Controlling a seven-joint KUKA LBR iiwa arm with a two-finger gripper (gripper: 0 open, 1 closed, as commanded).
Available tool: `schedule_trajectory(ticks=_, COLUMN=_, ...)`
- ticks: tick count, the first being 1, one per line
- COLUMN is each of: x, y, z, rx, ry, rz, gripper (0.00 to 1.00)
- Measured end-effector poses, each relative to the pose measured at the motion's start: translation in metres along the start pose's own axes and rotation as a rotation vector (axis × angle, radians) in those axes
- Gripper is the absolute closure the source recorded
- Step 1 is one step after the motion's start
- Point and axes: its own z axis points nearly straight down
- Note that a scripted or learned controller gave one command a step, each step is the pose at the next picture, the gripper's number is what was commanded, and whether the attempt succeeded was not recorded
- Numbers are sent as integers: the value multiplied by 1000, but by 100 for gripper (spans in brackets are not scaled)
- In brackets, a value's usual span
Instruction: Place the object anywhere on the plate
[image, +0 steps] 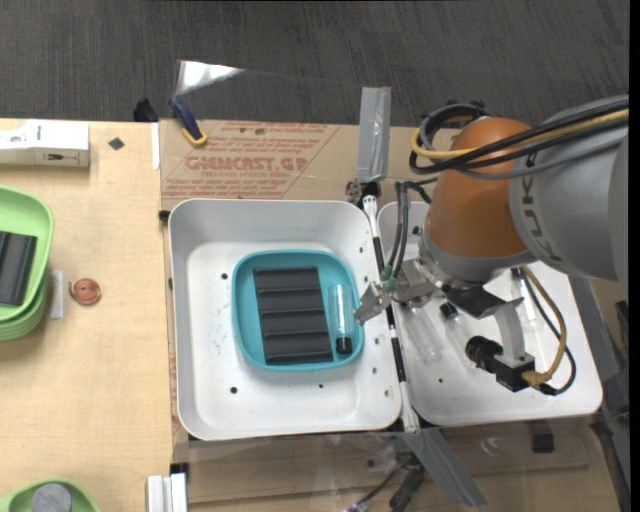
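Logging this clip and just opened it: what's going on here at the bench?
A grey arm with an orange band reaches in from the right over two white bins. Its end effector sits at the divider between them, beside the teal plate in the left bin. The plate carries a black ribbed insert, and a slim clear tube with a dark end lies along the plate's right side. The tube appears to rest on the plate, apart from the end effector.

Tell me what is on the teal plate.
On the teal plate lie a black ribbed block and, along its right side, a clear tube with a dark end. The plate surface beneath the block is covered.
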Motion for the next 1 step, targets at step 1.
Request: schedule_trajectory(ticks=1, x=-66, y=14, z=6, rx=-1, ry=0, rz=51, gripper=0)
